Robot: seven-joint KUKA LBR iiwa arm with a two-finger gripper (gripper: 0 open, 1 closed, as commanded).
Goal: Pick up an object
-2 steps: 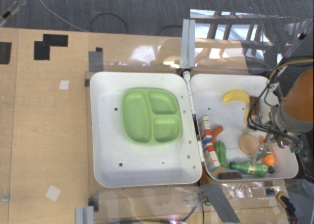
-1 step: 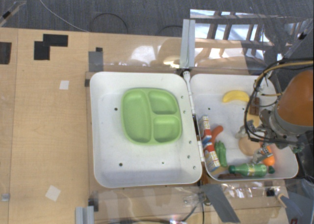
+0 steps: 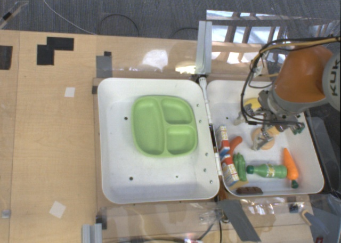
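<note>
Nearest, in the right bin (image 3: 317, 183), lie a green bottle (image 3: 268, 171) and an orange carrot (image 3: 290, 164). Just beyond, the gripper (image 3: 263, 139) hangs over a round tan object (image 3: 267, 142) — open or closed cannot be told. The left bin (image 3: 114, 183) holds a green divided plate (image 3: 163, 125).
</note>
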